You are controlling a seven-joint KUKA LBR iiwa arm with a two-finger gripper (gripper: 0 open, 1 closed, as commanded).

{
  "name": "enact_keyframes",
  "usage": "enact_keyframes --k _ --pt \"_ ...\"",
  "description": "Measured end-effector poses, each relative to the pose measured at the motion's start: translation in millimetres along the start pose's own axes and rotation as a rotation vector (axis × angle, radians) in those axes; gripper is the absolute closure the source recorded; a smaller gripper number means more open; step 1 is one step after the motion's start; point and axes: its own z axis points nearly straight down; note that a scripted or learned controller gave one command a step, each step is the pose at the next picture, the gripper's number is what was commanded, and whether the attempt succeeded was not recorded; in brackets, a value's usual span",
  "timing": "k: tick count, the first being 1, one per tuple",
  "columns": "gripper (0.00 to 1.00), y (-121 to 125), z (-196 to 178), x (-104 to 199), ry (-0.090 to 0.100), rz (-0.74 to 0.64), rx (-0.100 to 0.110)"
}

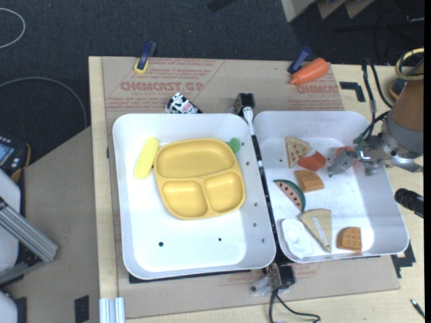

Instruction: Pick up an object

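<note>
Approach advice first: from my wrist at the right edge of the right bin (384, 200), my gripper (351, 159) hangs low over that bin's far right part. Its fingers are blurred, so I cannot tell how far apart they stand, and nothing shows between them. No object is named, so I judge the red piece (312, 161), just left of my fingertips, the likeliest target. I should centre over it, descend straight, and close only when the piece sits squarely between the pads.

Contents, near edge to far edge:
1. Right bin, near edge: a waffle piece (349, 238) toward the right corner, a tan wedge (318, 222) beside it, a white item (295, 237) at the left corner.
2. Mid bin: a watermelon slice (289, 192) and a toast-coloured square (310, 180).
3. Far part: a sandwich triangle (294, 149).
4. Left bin (195, 254): a yellow divided tray (199, 177) fills its middle, a corn cob (145, 157) lies along the tray's left side, and a green bit (234, 144) touches its far right corner.
</note>
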Motion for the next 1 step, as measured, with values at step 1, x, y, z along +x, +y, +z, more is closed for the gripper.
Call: enact_keyframes --k 1 --pt "0.00 1.0 50.9 0.4 -0.001 0.001 -0.005"
